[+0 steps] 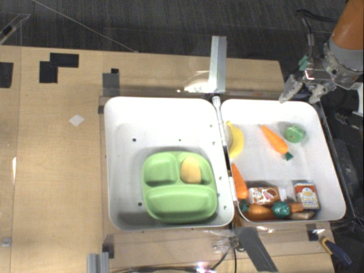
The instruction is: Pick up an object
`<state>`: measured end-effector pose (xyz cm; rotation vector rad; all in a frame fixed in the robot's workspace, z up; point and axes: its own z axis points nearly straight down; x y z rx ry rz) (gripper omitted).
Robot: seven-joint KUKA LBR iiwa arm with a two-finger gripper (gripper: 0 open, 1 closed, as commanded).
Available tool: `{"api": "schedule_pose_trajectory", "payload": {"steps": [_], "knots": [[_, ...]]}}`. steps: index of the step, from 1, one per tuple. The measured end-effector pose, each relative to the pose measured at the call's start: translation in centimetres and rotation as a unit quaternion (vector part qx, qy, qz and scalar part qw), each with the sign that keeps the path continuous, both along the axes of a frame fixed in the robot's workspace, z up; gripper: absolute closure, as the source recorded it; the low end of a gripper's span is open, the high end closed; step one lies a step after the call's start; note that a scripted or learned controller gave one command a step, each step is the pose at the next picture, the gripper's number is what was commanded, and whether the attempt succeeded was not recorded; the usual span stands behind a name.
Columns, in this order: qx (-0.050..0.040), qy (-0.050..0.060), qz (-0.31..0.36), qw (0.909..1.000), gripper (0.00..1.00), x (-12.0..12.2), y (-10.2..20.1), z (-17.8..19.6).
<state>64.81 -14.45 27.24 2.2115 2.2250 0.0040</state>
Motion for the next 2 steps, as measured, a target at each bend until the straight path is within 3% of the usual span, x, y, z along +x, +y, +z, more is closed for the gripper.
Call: {"api": "schedule_pose_trajectory", "payload": {"steps": [1,2], "knots": [[0.0005,0.001,-0.035,0.9994,0.0,-3.68,-2.96,-10.55],[0.0004,0.001,-0.035,0.9994,0.0,-3.66,-2.96,-10.49]]}}
